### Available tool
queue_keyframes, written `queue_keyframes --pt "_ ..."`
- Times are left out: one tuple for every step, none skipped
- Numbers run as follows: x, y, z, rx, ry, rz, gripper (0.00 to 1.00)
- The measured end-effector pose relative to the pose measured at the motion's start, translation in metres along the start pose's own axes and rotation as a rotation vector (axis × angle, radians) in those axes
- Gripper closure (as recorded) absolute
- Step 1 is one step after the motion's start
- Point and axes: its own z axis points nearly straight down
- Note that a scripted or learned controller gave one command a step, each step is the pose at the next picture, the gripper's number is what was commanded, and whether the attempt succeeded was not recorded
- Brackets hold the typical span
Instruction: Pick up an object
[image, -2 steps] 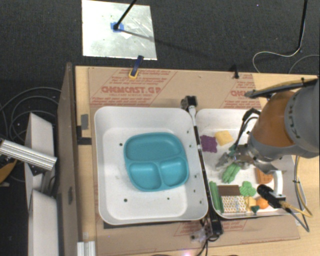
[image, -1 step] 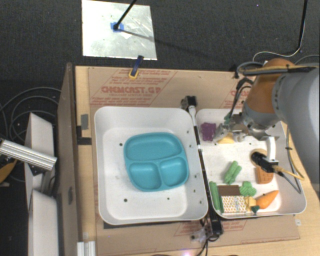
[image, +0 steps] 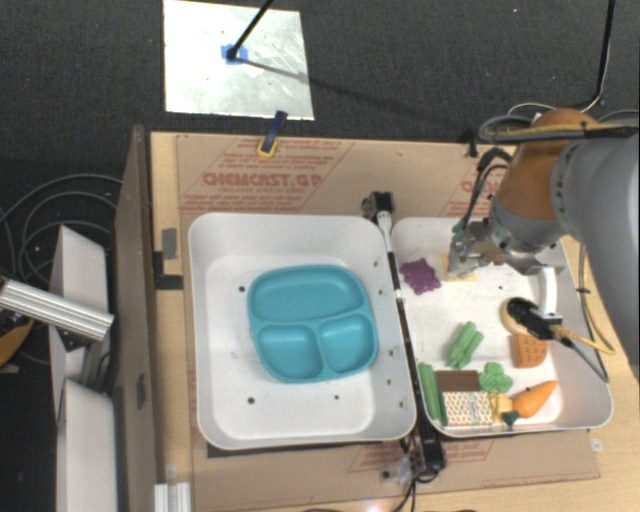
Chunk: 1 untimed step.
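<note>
My gripper (image: 461, 264) reaches down into the far part of the right bin (image: 430, 236), with the grey arm and its orange band coming in from the right. Its tip is over a small pale yellow piece (image: 463, 277); whether they touch I cannot tell. A purple toy piece (image: 420, 275) lies just to its left. Nearer the front lie a green pod (image: 463, 345), an orange waffle-like piece (image: 527, 351), a carrot (image: 534, 397), a green leafy piece (image: 494, 378), a brown bar (image: 458, 380) and a patterned packet (image: 467, 408).
The left bin (image: 215, 300) holds a teal divided plate (image: 312, 322). A long green piece (image: 428, 391) lies along the right bin's left wall. Bare white floor shows in the middle of the right bin around (image: 430, 320).
</note>
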Motion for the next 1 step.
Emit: queue_keyframes --pt "-0.0469 -0.0360 -0.0791 0.016 -0.001 0.010 1.00"
